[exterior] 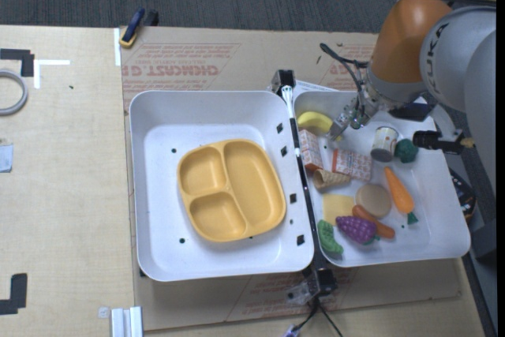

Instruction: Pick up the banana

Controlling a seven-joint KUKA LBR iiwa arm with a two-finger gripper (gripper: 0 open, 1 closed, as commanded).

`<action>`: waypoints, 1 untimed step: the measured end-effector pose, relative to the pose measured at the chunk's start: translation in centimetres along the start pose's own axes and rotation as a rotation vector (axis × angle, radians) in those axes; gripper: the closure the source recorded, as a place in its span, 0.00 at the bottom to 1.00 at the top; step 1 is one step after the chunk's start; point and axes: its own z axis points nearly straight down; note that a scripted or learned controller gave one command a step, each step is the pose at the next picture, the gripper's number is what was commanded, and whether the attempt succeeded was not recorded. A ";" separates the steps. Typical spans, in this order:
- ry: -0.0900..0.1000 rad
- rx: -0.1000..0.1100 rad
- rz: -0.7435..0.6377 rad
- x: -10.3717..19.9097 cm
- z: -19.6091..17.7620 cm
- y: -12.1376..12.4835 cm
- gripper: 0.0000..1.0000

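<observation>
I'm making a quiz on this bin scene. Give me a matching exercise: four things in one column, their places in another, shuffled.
Things:
1. yellow curved banana
2. yellow three-compartment plastic plate
3. purple plastic grape bunch
4. orange plastic carrot

Places:
A. near edge of the right bin
B. far left corner of the right bin, beside the gripper
C. middle of the left bin
D. right side of the right bin

Pairs: 1-B, 2-C, 3-A, 4-D

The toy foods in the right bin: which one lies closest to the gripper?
The banana, yellow and curved, at the bin's far left corner. The gripper hangs just beside it, while the carrot and grapes lie farther off.
</observation>
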 end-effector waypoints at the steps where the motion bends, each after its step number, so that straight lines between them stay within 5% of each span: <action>1: -0.003 -0.002 0.003 -0.1 -1.0 0.0 1.00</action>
